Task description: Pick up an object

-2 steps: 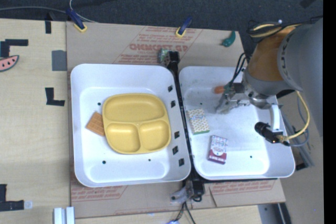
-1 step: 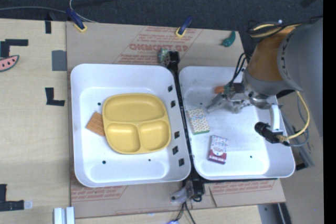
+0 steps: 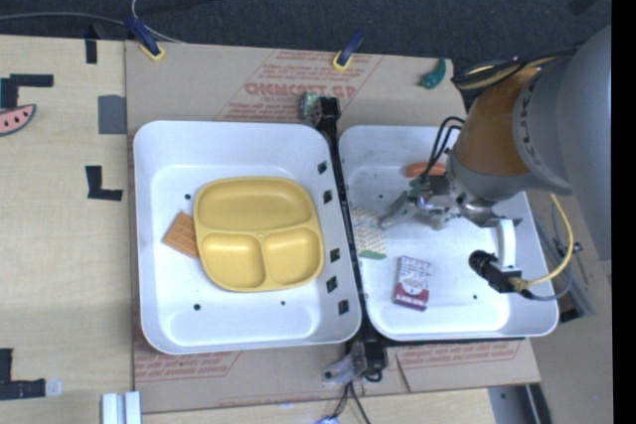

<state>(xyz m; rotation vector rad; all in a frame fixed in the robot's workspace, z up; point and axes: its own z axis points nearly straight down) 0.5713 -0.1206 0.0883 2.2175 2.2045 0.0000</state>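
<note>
In the right bin [image 3: 517, 313] a small red and white box [image 3: 411, 282] lies near the front. A pale patterned flat piece [image 3: 369, 234] and a small green scrap [image 3: 373, 255] sit by the bin's left wall. My gripper [image 3: 391, 213] hangs low over the bin's middle, pointing left, just above the patterned piece and behind the box. A small orange item [image 3: 417, 171] shows just behind the wrist. Nothing visibly sits in the gripper.
The left bin [image 3: 159, 313] holds a yellow divided plate [image 3: 260, 231] with a brown flat piece [image 3: 180, 233] tucked under its left edge. A black divider with clips [image 3: 338, 213] runs between the bins. The arm's orange band [image 3: 492, 129] covers the right bin's back right.
</note>
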